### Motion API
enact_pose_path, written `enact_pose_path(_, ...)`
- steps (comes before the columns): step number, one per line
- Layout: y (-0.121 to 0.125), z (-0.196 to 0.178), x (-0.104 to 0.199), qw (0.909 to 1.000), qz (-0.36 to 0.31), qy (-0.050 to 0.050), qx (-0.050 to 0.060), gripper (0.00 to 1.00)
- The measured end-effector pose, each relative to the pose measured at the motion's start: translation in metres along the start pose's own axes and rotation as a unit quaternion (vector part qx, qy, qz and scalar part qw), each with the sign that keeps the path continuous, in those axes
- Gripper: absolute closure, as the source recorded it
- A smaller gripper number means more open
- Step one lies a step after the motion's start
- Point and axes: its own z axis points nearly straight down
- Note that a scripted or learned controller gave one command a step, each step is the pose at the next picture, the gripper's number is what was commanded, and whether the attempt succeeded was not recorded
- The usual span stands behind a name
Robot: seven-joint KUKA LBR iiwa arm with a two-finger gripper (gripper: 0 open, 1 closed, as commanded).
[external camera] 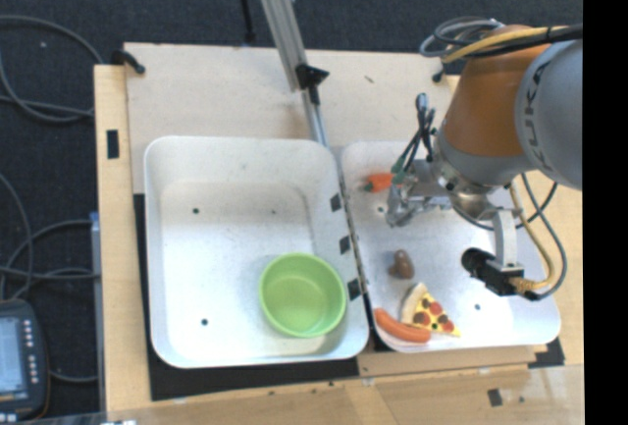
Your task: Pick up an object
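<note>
My gripper (397,208) hangs low over the back left part of the right bin (510,320), under the grey and orange wrist. A small orange piece (379,183) lies just behind and to the left of it. A brown lump (402,264) sits a little in front of the gripper, apart from it. Near the bin's front edge lie a pizza slice (428,308) and an orange sausage (400,327), touching each other. Nothing shows held in the gripper.
A green bowl (302,293) stands in the front right corner of the left bin (177,217). A slanted metal pole (280,6) rises behind the bins. Black cables and a black fitting (491,271) hang off the arm over the right bin.
</note>
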Motion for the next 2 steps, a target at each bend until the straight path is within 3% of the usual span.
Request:
enact_pose_path(1,0.017,-0.010,0.051,1.0000,-0.001,0.001,0.000,1.00)
enact_pose_path(2,0.050,-0.009,0.102,1.0000,-0.001,0.001,0.000,1.00)
